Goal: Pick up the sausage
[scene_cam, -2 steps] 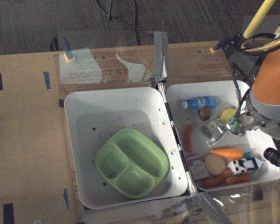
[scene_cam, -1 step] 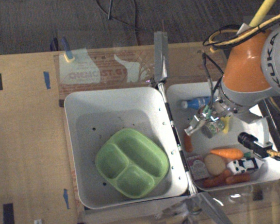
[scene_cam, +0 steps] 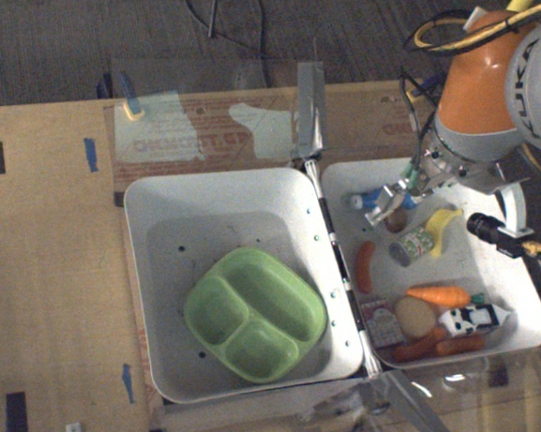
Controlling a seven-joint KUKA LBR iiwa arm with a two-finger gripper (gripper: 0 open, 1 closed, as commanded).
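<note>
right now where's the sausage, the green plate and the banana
sausage [scene_cam: 364,266], camera view, middle of its length
green plate [scene_cam: 224,310], camera view, its left compartment
banana [scene_cam: 443,220], camera view, middle of its curve

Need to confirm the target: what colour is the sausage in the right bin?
Reddish-orange. The sausage lies near the right bin's left wall, clearest in the camera view.

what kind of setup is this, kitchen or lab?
Most likely a robot-manipulation lab bench, not a kitchen. A KUKA arm reaches over two white bins on a wooden bench with blue tape marks; the food, such as the sausage and carrot, looks like toys, and cables run over the floor.
</note>
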